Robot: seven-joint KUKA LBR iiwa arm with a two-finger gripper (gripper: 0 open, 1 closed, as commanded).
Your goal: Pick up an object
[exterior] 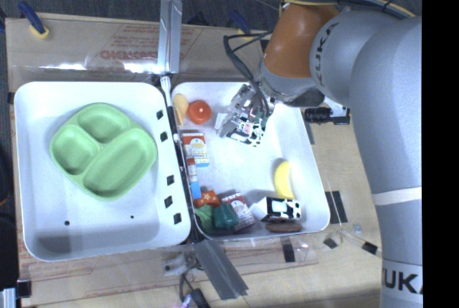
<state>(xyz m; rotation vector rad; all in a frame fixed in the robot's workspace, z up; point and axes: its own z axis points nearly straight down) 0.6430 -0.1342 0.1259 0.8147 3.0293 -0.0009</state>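
**Two bins, the arm low over the right one**

The left shallow white plastic bin [43, 227] holds a single thing: a pale green plastic plate with three compartments [104, 148], lying flat slightly up and left of the bin's middle, its compartments bare.

Just right of the green plate's bin, across the divider, the right shallow white plastic bin [305, 145] carries all the small items. Against its left wall, nearest the plate, lie a small yellow-orange oblong piece [180, 108] at the top, a round red-orange tomato-like ball [199, 111] touching it, a small red and white printed carton [194, 148] below those, and a thin blue stick-shaped item [195, 188] along the wall. Farther down sits a cluster: a small red piece [209, 197], a dark green crumpled item [224, 217] and a red and white packet [240, 207]. Farther from the plate are a yellow banana-shaped toy [284, 179], a black and white cow-patterned box [283, 210] below it, and a flat brown disc [284, 226] at the bottom wall.

The two-finger gripper [240, 118] hangs in the upper middle of this bin, to the right of the tomato ball. A small black and white cow-patterned carton [249, 133] lies right at its tip, touching or nearly so; whether the pincer is wide, narrow or gripping cannot be told.
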